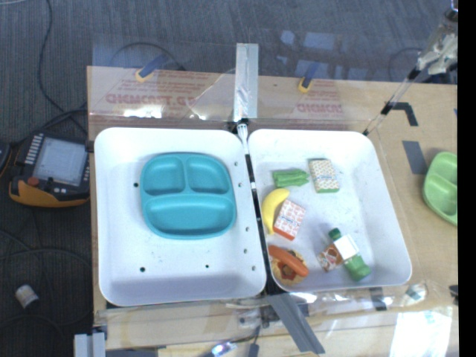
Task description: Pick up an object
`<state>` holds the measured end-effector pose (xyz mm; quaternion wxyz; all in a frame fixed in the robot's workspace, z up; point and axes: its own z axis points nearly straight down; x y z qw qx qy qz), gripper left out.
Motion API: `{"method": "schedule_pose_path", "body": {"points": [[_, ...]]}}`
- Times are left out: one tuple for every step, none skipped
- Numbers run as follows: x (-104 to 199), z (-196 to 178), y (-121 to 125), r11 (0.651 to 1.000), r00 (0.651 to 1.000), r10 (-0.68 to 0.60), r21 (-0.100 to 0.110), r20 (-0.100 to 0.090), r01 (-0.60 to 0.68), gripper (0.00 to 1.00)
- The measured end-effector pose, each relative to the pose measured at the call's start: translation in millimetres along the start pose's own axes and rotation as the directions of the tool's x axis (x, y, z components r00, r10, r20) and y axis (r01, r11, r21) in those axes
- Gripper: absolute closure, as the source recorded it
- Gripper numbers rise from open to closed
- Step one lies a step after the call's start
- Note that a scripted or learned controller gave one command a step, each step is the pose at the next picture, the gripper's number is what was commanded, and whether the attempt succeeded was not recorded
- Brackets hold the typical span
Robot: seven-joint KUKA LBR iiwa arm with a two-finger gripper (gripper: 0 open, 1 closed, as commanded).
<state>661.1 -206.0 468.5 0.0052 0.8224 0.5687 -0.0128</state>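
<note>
I see red lettering printed along the cardboard sheet (149,95) behind the two bins, on both its left and right stretches, but it is upside down and too blurred for me to read. The small patterned boxes (324,175) in the right bin carry no legible print.

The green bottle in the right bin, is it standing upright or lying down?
Lying down. The green bottle rests on its side on the right bin floor, white cap toward the banana.

We are seeing dark grey carpet (149,13) lying around a wooden bench (416,110); thin cables (46,21) are trailing across it.
</note>
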Motion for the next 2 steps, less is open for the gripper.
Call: {"method": "schedule_pose_path", "body": {"points": [[1.0, -8.6, 0.4, 1.000, 1.000, -0.001, 0.001, 0.005, 0.001, 1.00], [2.0, -17.0, 0.8, 1.000, 1.000, -0.002, 0.003, 0.011, 0.002, 1.00]]}}
